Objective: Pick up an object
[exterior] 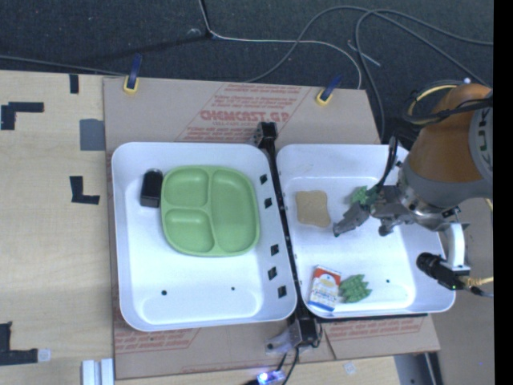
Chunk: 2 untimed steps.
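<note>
Since the task names no particular object, treating the green leafy piece (360,192) as the likeliest target, being nearest the hand (366,224). Lies in the right bin (401,295), toward its upper middle, just above the hand and perhaps touching the nearer finger; contact too small to confirm.

Handling, judged only: probably a light toy or plastic sprig, soft or flexible at the edges, irregular in outline. Likely to slide on the smooth white floor if nudged sideways. Not fragile by the look of it. Best hold across the thickest middle part, fingers closing on the narrow width, coming straight down to avoid pushing it off.

Look: small, mid-green, ragged leaf-like edge, low to the bin floor. Finer detail blurred.

Hand: two dark fingers spread apart, angled down toward the bin floor, nothing seen between them. Nothing gripped.

Alternatives nearby: tan block (313,208) just left of the hand, flat-sided, spongy-looking, possibly the easier grip. Small carton (325,287) and second green piece (354,288) side by side at the near wall of the same bin.

Left bin (128,239): green divided plate (211,211), black item (151,188) beside its left rim.
</note>
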Tool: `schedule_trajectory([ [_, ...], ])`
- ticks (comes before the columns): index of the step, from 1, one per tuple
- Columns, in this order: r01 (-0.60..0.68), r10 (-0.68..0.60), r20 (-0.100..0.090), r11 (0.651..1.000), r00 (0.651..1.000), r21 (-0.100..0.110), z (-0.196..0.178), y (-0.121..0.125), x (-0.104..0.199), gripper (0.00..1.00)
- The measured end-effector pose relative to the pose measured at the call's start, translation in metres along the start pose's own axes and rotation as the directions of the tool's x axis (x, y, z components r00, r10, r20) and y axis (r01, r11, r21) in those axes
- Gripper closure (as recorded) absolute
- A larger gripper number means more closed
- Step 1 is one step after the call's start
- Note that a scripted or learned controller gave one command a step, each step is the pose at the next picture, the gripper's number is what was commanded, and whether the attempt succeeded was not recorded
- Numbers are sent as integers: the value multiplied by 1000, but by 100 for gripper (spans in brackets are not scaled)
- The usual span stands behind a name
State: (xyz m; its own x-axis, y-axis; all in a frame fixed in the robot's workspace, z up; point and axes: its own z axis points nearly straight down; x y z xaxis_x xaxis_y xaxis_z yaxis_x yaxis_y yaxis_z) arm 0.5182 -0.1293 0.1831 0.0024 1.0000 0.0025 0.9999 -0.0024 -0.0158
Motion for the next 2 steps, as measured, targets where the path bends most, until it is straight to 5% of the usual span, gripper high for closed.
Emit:
schedule_trajectory([
  [1, 4, -4, 2, 1000, 1000, -14, -7, 3, 0, 0],
  [2, 3, -3, 1, 1000, 1000, -8, 53, -4, 6, 0],
])
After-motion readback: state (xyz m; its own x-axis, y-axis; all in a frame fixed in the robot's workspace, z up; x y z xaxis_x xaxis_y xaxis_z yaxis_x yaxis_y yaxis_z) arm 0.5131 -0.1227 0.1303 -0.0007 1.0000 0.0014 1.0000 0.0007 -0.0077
